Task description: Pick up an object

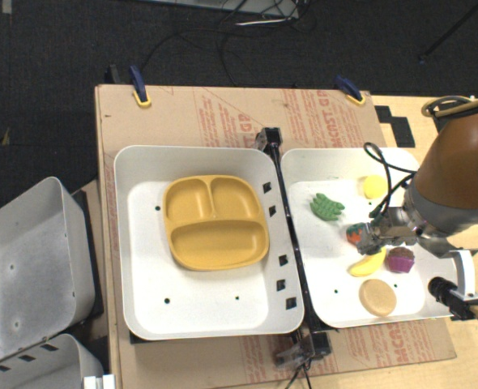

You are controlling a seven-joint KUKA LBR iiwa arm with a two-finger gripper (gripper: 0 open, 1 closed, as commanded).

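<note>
The right bin (328,298) holds several small toy foods. A green leafy piece (327,207) lies toward its left and a yellow lemon-like piece (374,187) near the back. Toward the front I see a yellow banana-shaped piece (366,265), a purple piece (399,259) and a tan round piece (378,297). My gripper (372,235) is down in this bin, right over a small red and green object (356,235) and just behind the banana piece. The arm hides the gripper's tip.
A yellow divided plate (216,221) lies in the left bin (142,298). A black divider strip (283,233) runs between the bins. A grey-white container (28,274) stands off the bench at the left. Clamps hold the board's far edge.
</note>
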